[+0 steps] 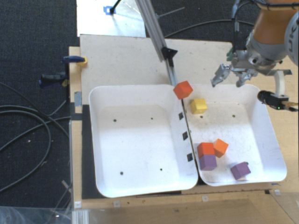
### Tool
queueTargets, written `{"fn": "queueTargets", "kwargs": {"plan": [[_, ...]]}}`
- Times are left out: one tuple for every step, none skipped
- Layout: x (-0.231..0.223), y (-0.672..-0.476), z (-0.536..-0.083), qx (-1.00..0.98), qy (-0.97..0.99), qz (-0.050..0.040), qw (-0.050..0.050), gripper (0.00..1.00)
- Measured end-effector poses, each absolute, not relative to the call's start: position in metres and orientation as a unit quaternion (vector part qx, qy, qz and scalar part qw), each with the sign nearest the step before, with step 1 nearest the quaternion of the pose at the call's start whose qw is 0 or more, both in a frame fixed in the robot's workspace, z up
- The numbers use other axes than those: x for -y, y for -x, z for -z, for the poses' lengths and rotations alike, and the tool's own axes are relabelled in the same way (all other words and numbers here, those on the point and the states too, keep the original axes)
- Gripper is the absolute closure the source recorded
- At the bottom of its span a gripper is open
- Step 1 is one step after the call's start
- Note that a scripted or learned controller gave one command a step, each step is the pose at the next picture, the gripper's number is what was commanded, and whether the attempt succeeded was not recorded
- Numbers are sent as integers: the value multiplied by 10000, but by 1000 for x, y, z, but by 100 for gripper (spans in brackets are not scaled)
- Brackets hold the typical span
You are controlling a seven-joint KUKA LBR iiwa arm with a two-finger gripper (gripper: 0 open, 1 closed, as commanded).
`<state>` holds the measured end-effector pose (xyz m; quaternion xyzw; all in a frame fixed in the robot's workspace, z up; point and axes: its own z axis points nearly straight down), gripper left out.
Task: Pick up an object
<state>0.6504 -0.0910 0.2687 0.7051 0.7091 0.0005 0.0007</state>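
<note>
The gripper (230,79) hangs released with nothing between its fingers, above the far rim of the right bin (273,139). An orange cube (183,89) sits on the divide between the bins. In the right bin lie a yellow cube (198,106), red cube (205,149), smaller orange cube (220,147) and two purple cubes (208,162) (240,170). No writing is legible.

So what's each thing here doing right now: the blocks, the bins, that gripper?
gripper: open, holding nothing, above the right bin's far edge
red block: perched on the rim between the bins
yellow block: lying in the right bin, apart from the others
red-orange block: touching an orange and a purple one
orange block: beside the red-orange one
purple block: against the red-orange one
second purple block: lying alone
left bin: holds no blocks
</note>
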Motion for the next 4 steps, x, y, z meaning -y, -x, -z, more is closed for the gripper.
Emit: {"fn": "queueTargets", "kwargs": {"plan": [[56, -628, -186, -7096, -7046, 16, -31, 0], [110, -668, -112, -7067, -7075, -29, 18, 0], [107, -671, -114, -7081, -7061, -48, 82, 0], [99, -663, -108, -7083, -7058, -67, 91, 0]]}}
